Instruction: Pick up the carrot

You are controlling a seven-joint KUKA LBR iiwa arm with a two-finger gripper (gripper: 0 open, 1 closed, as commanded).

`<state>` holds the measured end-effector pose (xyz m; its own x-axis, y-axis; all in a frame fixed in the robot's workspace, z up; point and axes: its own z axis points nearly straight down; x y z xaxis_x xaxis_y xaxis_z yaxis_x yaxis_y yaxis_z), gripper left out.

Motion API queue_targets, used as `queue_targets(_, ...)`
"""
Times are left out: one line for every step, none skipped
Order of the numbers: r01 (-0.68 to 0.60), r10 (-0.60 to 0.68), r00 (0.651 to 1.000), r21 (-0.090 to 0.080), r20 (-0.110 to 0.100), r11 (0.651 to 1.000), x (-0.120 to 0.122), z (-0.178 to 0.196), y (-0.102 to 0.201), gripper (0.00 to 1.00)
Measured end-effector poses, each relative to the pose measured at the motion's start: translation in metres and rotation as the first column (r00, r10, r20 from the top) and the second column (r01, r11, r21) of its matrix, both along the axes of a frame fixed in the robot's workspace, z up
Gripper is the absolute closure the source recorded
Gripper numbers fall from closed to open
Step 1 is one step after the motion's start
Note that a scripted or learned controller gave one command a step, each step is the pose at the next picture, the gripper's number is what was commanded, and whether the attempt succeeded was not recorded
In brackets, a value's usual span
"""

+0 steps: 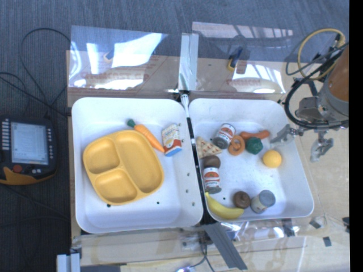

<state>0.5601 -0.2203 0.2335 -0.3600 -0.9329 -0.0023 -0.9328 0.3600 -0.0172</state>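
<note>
Carrot [148, 136] lying in the left bin [91, 109], slanted, green tip up-left, orange body touching or just overlapping the upper right rim of the yellow divided plate [122, 166]; small carton [172, 139] just beside the lower end. Gripper [306, 140] hanging well apart from it, over the right edge of the right bin [295, 203], fingers spread wide, nothing between them.

Step in hand, by judgement: travel across to the left bin, not yet begun. Best done with fingers turned to close across the narrow width of the carrot, at mid-body. Descent best kept shallow, since the plate rim sits under or against one side and could tip the carrot or block a finger. Carton close enough to be nudged; approach from the upper, bare side of the bin safer.

Open room: bare white floor above the carrot toward the back wall. Tighter: divider between the bins, and the crowded right bin with cans, lemon [272, 158] and banana [224, 208] under the crossing path, calling for height on the way over.
</note>
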Motion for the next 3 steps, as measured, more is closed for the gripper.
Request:
queue_targets(0.286, -0.286, 0.958, 0.011, -0.015, 0.958, 0.032, -0.14, 0.002, 0.0)
queue_targets(0.11, -0.11, 0.994, 0.017, -0.004, 0.994, 0.02, -0.142, 0.009, 0.0)
queue_targets(-0.137, 0.137, 0.991, 0.022, -0.007, 0.99, 0.008, -0.142, 0.015, 0.0)
